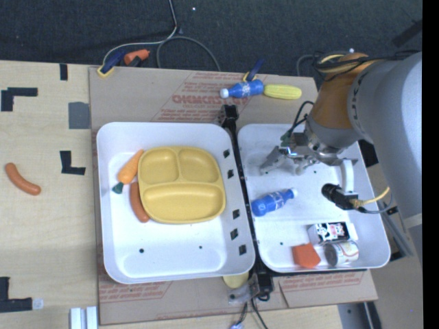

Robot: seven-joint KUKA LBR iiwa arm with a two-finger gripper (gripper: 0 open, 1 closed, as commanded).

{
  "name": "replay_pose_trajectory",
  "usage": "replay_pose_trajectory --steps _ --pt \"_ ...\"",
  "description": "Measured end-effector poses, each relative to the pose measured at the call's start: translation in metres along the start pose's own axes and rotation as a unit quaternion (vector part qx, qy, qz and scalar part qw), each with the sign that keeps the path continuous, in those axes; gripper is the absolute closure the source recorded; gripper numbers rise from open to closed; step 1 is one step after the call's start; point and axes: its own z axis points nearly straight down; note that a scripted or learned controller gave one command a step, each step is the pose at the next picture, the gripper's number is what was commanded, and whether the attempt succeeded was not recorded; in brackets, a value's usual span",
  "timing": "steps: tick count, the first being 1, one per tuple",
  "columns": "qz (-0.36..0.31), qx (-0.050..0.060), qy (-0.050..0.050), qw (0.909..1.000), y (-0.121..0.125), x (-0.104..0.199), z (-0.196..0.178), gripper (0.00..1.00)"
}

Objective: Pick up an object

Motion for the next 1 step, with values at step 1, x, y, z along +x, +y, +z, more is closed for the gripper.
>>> replay_pose_trajectory --steps 1 --pt "0.004 -0.004 -0.002 1.0000 -0.1392 0.0102 0.0161 0.00"
